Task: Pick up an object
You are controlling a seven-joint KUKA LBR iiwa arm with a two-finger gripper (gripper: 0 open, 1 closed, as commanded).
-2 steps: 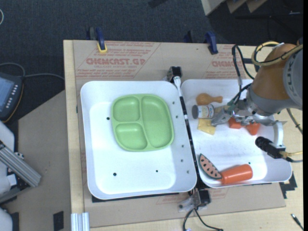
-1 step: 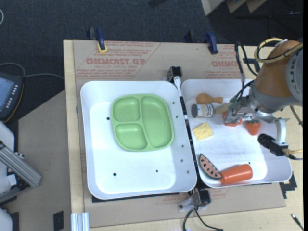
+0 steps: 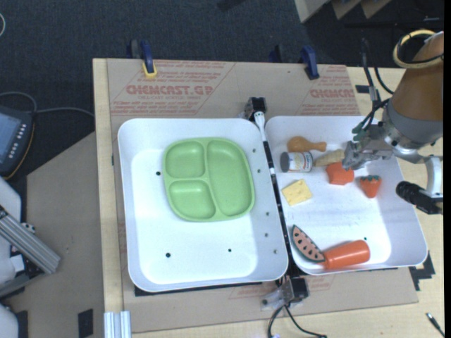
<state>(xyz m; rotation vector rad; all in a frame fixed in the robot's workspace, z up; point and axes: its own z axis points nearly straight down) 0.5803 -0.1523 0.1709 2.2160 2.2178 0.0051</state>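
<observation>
Dark carpet surrounds a plywood tabletop (image 3: 211, 83) w/ two shallow white bins side by side. I'm working over the right bin (image 3: 402, 238), my end effector (image 3: 350, 162) low at its upper middle, right on top of a small orange-red block (image 3: 340, 175); can't tell from this angle if it's open or closed, or if anything sits in the grip. To do this step well, I'd say: centre over that block, approach straight down, avoid bumping the tan drumstick-shaped piece (image 3: 306, 144) and the small jar (image 3: 297, 162) lying just beside it, close firmly, then lift slow and check it comes up. Right bin also has a strawberry-like red toy (image 3: 370, 185) near the block, a yellow cheese wedge (image 3: 297, 192), a watermelon slice (image 3: 306, 243) touching a big orange-red cylinder (image 3: 347, 253) at the near edge. Left bin (image 3: 141, 259) holds a green divided plate (image 3: 209, 179), three compartments, nothing in them.
</observation>
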